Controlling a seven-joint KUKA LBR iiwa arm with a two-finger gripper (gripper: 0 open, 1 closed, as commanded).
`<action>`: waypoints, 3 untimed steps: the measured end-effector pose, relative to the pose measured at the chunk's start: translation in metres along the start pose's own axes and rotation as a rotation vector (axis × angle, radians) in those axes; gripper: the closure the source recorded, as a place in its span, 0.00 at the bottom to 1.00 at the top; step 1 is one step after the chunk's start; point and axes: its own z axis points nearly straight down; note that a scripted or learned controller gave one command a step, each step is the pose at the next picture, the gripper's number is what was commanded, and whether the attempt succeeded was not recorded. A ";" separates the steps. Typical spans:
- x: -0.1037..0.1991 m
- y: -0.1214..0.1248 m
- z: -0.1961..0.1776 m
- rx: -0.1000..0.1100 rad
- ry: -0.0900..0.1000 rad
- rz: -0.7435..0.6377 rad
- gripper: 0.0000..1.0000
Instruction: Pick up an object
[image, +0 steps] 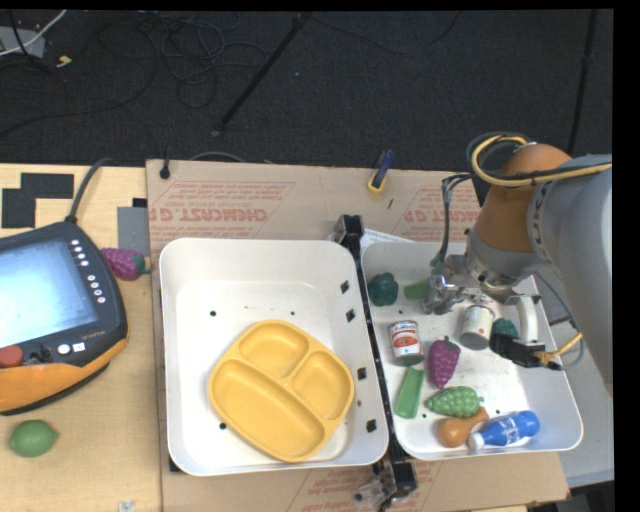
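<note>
Claw (447, 295) low in right bin (570, 425), jaw state unclear; at its 5 o'clock, purple grapes (442, 362) — likely light, bumpy, rigid plastic; grip across the narrow middle

Small toys and cans (405, 340) lie scattered in the right bin (560, 425).

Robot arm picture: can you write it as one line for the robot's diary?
arm: over right bin | gripper: low near dark green toy | held: nothing seen | yellow tray: left bin
</note>
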 end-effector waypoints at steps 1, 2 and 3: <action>0.069 0.015 -0.110 -0.013 0.003 -0.008 1.00; 0.029 -0.014 -0.083 0.002 0.000 0.001 1.00; -0.002 -0.068 -0.039 0.006 0.002 0.002 1.00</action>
